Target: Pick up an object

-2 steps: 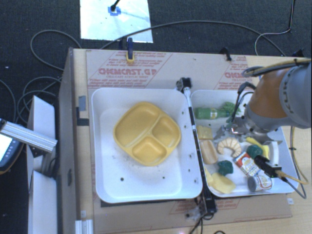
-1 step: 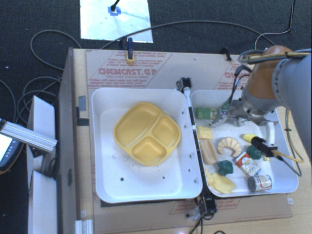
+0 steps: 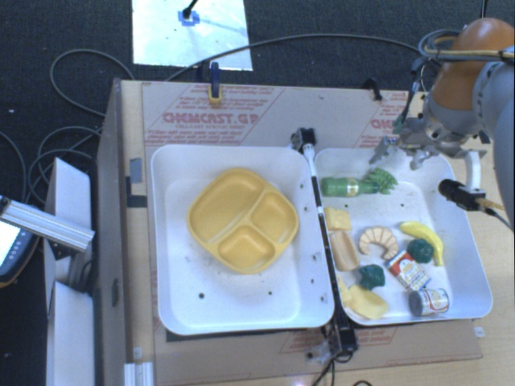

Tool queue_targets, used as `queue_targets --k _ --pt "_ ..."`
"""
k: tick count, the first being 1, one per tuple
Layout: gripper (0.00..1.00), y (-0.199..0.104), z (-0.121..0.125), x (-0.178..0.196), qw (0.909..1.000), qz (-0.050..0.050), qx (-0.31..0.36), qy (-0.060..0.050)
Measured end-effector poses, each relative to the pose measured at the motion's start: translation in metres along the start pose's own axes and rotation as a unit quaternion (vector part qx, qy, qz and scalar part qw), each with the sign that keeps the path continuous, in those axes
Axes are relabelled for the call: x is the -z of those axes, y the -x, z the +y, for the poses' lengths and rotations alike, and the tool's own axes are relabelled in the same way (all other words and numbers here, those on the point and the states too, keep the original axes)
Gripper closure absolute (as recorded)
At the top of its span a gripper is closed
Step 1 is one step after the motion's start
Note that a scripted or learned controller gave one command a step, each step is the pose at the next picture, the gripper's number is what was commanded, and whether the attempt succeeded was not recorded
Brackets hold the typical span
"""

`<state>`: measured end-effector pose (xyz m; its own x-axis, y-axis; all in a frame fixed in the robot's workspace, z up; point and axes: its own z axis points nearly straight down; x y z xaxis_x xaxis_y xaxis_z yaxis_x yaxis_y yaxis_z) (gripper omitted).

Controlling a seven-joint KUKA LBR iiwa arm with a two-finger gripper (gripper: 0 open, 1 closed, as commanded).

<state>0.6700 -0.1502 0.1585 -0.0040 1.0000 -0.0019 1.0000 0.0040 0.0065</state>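
Nearest the bottom of the frame, in the right bin [image 3: 475, 296], a small can [image 3: 429, 301] lies on its side in the lower right corner, with a yellow piece [image 3: 366, 303] to its left against the divider. Just above these sit a red-and-white packet [image 3: 408, 271], a dark green broccoli floret [image 3: 371, 277] and a second green floret [image 3: 419, 251]. A banana [image 3: 424, 237] curves along the right of that group, a croissant [image 3: 376, 240] lies mid-bin, and a tan bread slice [image 3: 344, 252] and a yellow cracker [image 3: 338, 219] rest along the left wall.

Farther up, a green bottle [image 3: 344, 186] lies flat, its end touching a leafy green vegetable [image 3: 382, 181] near the bin's upper edge.

The left bin [image 3: 173, 240] holds a yellow divided tray [image 3: 243, 218], turned diamond-wise in the middle.

At the upper right of the frame the gripper [image 3: 400, 153] hangs over the far rim of the right bin, below the arm's orange band [image 3: 475, 51]. Its two fingers [image 3: 381, 150] stand spread apart, with nothing between them. The leafy vegetable lies just below and slightly left of the fingertips, apart from them; the bottle is further left, and every other item sits well below, toward the bottom of the frame.

Beyond the bins, brown cardboard [image 3: 241, 111] covers the bench, and a pale sheet [image 3: 189, 22] lies on the dark floor at the upper left.
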Motion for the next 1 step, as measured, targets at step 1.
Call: queue_targets --k 1 --pt "0.00 -0.0143 -0.0019 -0.0744 1.0000 0.001 0.000 -0.003"
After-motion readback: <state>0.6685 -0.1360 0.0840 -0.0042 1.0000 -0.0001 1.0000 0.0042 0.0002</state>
